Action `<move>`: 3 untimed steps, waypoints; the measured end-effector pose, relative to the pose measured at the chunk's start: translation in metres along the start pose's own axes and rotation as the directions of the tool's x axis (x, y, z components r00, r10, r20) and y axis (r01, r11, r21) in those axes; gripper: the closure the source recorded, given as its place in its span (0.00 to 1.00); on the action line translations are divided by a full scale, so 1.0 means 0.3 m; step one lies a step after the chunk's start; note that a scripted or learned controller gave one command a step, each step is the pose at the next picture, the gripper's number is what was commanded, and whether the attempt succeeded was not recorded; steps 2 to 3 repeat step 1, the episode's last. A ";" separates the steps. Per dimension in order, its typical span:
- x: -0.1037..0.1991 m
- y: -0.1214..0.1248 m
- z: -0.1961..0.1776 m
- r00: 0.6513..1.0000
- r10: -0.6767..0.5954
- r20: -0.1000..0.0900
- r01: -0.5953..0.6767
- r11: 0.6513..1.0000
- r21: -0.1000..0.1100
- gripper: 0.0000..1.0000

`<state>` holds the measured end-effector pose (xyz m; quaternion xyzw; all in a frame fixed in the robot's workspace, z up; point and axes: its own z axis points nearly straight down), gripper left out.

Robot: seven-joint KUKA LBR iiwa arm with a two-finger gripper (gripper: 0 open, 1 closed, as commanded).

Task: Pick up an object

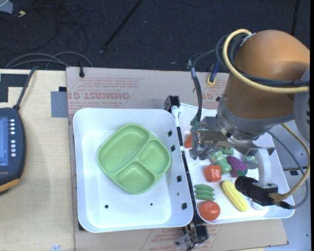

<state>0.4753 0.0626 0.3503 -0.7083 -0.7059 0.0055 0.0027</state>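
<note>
The gripper (199,148) hangs low in the right bin (272,205); whether it is clenched, I cannot tell. The red pepper (212,172) lies just below-right of it, nearest of all.

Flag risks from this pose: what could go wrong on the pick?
1. Clutter: the red pepper, purple eggplant and corn lie close together under the gripper, so it may nudge a neighbour or catch two.
2. The gripper is near the bin wall; a collision is possible.

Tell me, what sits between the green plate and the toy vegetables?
In the camera view, the two bins' touching rims, held by black clips, run between the green plate and the toy vegetables.
</note>
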 end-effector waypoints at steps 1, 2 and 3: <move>-0.077 0.003 -0.254 1.000 -0.003 -0.002 0.003 1.000 -0.013 1.00; -0.077 0.003 -0.254 1.000 -0.003 -0.002 0.003 1.000 -0.013 1.00; -0.077 0.003 -0.254 1.000 -0.003 -0.002 0.003 1.000 -0.013 1.00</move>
